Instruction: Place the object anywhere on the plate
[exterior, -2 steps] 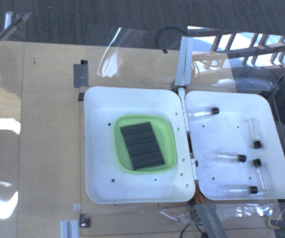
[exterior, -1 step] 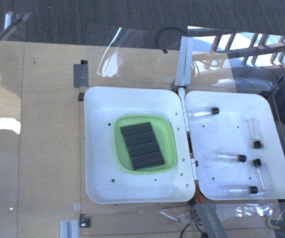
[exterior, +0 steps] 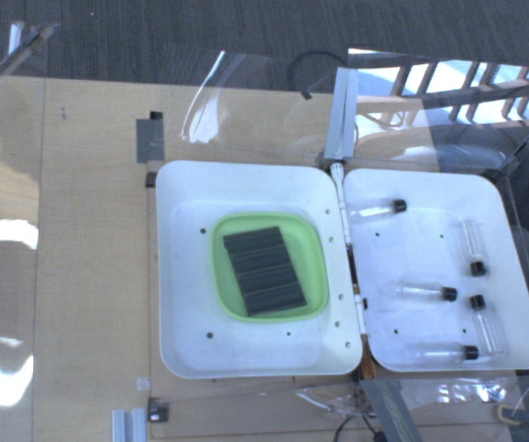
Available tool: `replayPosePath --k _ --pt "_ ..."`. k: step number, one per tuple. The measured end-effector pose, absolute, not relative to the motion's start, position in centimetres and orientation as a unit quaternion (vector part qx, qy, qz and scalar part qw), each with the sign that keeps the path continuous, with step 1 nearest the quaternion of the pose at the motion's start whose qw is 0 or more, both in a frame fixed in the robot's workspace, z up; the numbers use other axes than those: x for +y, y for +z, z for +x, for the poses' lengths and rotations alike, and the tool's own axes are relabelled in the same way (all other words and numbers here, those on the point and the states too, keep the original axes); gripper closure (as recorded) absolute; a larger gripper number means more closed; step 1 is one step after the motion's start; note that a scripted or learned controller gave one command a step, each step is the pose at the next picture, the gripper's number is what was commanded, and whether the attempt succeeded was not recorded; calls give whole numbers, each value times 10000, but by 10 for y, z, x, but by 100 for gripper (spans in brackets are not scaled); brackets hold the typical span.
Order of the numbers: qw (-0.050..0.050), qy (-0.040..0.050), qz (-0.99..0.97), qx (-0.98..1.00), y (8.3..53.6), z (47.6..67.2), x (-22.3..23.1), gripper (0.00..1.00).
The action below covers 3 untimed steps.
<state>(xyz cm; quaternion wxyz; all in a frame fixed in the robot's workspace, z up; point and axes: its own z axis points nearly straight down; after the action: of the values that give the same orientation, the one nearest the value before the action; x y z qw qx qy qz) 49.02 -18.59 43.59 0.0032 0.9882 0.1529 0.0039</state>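
Observation:
A green square plate [exterior: 315, 279] with rounded corners rests in the middle of the left white bin [exterior: 182, 339]. A dark grey ribbed rectangular block [exterior: 264, 270] lies flat on the plate, slightly rotated, well inside the rim. Nothing touches or covers the block.
The right white bin [exterior: 412, 247] holds several clear tubes with black caps, among them one at the upper left [exterior: 380, 209], one in the middle [exterior: 426, 292] and one near the front edge [exterior: 444, 351]. A metal post [exterior: 342, 118] stands behind the joint between the bins.

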Motion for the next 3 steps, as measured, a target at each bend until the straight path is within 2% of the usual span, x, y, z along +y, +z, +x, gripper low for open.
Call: replayPosePath --k 1,2,3 --pt "32 39 9882 1530 436 490 -186 0" --pt "14 44 9946 1034 432 491 -107 0" --pt "14 46 9947 1029 432 491 -108 0"
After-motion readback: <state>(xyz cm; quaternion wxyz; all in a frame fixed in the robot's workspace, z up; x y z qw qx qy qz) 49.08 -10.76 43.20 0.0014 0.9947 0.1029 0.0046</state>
